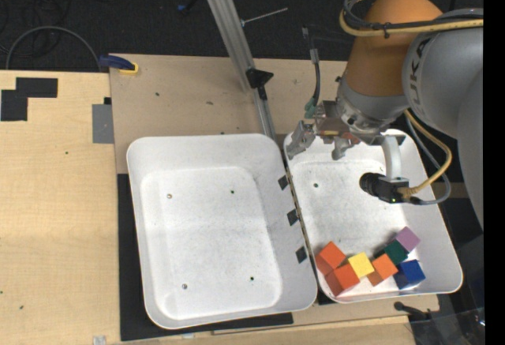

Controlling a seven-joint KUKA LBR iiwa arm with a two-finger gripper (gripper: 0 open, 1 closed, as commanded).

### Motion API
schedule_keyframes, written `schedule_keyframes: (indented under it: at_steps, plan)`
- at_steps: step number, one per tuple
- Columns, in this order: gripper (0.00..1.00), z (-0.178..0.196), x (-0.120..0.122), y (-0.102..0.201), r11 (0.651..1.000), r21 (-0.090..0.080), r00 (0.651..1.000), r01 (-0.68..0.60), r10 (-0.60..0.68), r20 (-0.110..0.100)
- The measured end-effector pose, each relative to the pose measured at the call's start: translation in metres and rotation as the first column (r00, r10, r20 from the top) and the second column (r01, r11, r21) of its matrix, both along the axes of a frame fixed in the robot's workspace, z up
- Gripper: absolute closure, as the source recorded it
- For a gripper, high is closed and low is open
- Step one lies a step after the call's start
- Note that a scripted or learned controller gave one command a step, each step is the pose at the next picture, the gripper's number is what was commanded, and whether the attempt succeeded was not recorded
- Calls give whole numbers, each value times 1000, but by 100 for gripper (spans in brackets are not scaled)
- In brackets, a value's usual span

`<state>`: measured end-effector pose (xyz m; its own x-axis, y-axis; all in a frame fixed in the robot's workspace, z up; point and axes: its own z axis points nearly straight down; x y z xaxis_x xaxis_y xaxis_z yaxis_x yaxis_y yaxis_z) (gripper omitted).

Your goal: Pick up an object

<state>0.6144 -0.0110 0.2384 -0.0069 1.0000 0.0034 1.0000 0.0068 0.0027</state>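
Observation:
Several coloured blocks lie bunched in the near corner of the right bin (pixel 339 193): two orange-red blocks (pixel 338 266), a yellow one (pixel 361 265), an orange one (pixel 384 266), a green one (pixel 394 250), a purple one (pixel 407 239) and a blue one (pixel 409 273). My gripper (pixel 319 144) hangs over the far left part of the right bin, well away from the blocks. Its fingers (pixel 297 141) are spread open and nothing is between them.
The left bin (pixel 150 178) sits beside the right one, with black clips (pixel 292 217) along the shared wall. An aluminium rail (pixel 233 28) slants down from the back toward the bins' far edge. The arm's cable and a black connector (pixel 380 185) hang over the right bin.

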Motion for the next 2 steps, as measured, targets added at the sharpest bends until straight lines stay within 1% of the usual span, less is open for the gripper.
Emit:
schedule_keyframes:
  at_steps: [1,2]
  plan:
    - [0,-52,17,66,1000,-1,1000,2,-2,-10]
    - [0,-48,-20,-30,1000,-7,1000,15,-15,-9]
